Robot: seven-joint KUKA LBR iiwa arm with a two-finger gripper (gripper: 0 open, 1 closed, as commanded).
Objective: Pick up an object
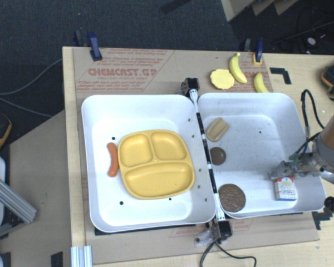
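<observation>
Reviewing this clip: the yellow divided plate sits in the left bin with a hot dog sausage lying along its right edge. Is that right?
Not quite. The camera view shows the hot dog sausage lying along the left edge of the yellow divided plate, not the right. The plate is in the left bin, as you said.

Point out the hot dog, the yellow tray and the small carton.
hot dog (pixel 112 159), camera view, middle of the sausage.
yellow tray (pixel 185 178), camera view, right rim.
small carton (pixel 285 188), camera view, top face.
</observation>
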